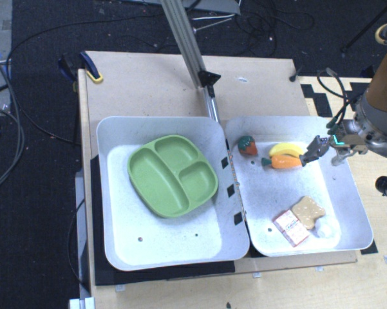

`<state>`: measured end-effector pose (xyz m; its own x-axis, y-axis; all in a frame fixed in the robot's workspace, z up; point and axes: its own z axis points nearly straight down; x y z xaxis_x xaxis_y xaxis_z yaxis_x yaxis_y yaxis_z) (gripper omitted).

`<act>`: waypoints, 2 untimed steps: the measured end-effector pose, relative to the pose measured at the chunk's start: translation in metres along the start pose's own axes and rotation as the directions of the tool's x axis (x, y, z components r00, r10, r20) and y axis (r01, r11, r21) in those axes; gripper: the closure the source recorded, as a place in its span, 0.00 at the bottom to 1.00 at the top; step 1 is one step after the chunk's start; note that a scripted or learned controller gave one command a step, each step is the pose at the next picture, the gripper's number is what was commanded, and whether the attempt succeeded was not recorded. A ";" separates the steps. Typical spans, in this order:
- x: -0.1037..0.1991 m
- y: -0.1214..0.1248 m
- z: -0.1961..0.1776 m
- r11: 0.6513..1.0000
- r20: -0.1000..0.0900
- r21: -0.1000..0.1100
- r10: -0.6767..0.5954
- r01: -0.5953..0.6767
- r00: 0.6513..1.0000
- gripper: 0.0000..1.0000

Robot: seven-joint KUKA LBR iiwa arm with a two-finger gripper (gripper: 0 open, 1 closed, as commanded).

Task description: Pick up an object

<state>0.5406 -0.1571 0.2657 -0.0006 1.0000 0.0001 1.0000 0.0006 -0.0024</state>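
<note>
In the right bin [348, 192] an orange carrot [284, 162] lies just below a yellow banana [286, 149], with a red strawberry [247, 145] to their left. My gripper [311, 152] reaches in from the right, its dark fingers right at the carrot's right end. Whether the fingers grip the carrot cannot be made out. Nearer the front of the bin lie a tan cracker-like piece [307, 210] and a small red and white box [291, 226].
The left bin [116, 237] bears a green divided plate [172, 174]. A metal pole [183, 31] slants down to the seam between the bins. The arm's grey body [373, 118] hangs over the right bin's far right edge.
</note>
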 end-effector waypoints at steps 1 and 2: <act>0.000 0.001 -0.001 1.000 0.000 -0.002 0.000 0.000 1.000 0.00; -0.008 -0.002 0.058 1.000 -0.001 0.003 0.003 -0.003 1.000 0.00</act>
<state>0.5387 -0.1655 0.2074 0.0020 1.0000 0.0008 1.0000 -0.0020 -0.0055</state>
